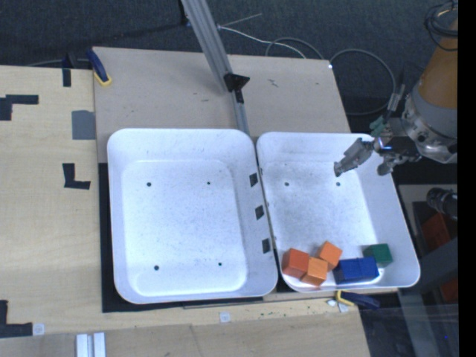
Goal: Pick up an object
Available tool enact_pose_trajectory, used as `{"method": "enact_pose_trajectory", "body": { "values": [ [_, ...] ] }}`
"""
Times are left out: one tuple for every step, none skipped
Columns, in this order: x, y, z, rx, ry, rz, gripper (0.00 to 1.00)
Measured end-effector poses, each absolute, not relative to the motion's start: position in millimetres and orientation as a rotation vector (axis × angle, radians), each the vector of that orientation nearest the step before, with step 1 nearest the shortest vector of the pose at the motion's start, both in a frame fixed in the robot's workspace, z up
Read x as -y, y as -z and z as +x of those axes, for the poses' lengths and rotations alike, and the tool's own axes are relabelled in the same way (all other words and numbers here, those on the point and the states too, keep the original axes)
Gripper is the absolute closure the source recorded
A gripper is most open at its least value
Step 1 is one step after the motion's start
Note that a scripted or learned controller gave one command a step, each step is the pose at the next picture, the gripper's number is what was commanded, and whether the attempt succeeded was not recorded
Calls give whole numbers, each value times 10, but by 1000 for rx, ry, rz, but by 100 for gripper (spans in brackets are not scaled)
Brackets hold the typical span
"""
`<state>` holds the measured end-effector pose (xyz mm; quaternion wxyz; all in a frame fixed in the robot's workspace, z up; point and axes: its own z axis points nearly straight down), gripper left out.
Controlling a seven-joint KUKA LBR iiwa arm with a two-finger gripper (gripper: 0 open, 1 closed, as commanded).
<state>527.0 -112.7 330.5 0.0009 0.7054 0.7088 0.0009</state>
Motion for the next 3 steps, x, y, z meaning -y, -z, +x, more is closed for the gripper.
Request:
{"method": "enact_pose_trajectory", "body": {
  "values": [
    [1236, -3610, 5089, -2220, -2, 2219, 0],
    [1543, -3173, 5520, -2221, 7, 2224, 0],
    [1813, -2338, 5635, -2225, 10, 2227, 0]
  ]
}}
